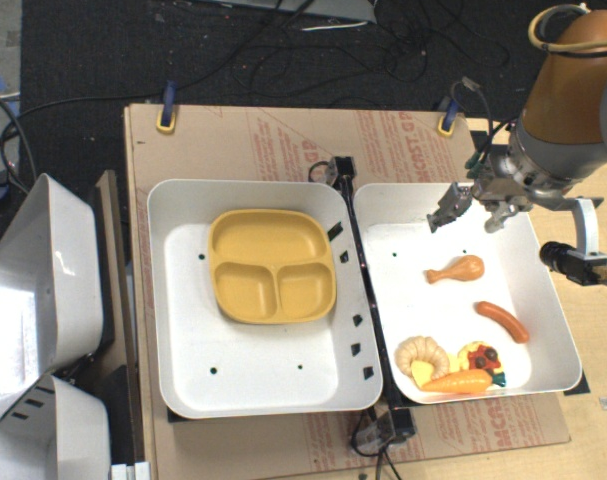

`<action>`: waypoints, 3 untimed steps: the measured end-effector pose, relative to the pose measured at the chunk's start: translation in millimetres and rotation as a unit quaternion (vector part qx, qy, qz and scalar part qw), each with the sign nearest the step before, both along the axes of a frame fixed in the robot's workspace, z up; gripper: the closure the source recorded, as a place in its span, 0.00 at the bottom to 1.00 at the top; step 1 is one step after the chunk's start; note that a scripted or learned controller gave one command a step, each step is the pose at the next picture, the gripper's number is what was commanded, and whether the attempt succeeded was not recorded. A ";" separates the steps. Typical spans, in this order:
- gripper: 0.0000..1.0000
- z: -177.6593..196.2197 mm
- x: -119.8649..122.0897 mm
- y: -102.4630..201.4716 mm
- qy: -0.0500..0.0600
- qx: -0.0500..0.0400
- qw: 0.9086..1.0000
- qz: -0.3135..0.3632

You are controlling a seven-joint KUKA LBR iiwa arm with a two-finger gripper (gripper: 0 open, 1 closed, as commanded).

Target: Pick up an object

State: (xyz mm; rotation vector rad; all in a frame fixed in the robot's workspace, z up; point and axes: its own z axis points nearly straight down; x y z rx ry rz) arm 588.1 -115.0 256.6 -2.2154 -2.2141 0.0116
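While the arm reaches in from the right of the camera view, the gripper (pixel 477 208) hangs over the upper part of the right bin (pixel 403 253), with its two fingers (pixel 449 208) spread apart and nothing between them. The nearest candidate for the task is the toy drumstick (pixel 456 269), which lies on the bin floor just below the gripper in the view, toward the near edge of the counter (pixel 253 133). Its long axis runs roughly left to right, tilted slightly, with the thick end at the right and the narrow bone end at the left. The fingers appear to be spaced along much the same left-right line, so closing across the drumstick's narrow width would probably call for a wrist turn; this is a judgement, not a certainty. Farther toward the near edge lie a sausage (pixel 502 321), set on a diagonal, then a carrot (pixel 459 381), a pale ridged toy (pixel 420 351) and a multicoloured toy (pixel 480 356), grouped close together. The left bin (pixel 183 368) holds a yellow divided plate (pixel 273 266), well apart from the gripper.
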 end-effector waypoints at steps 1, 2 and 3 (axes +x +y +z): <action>0.00 6.4 2.1 0.2 -0.006 -0.001 1.000 0.001; 0.00 -56.6 -1.7 -1.8 -0.004 -0.001 1.000 0.000; 0.00 -106.7 -9.6 -8.3 -0.003 0.000 1.000 -0.001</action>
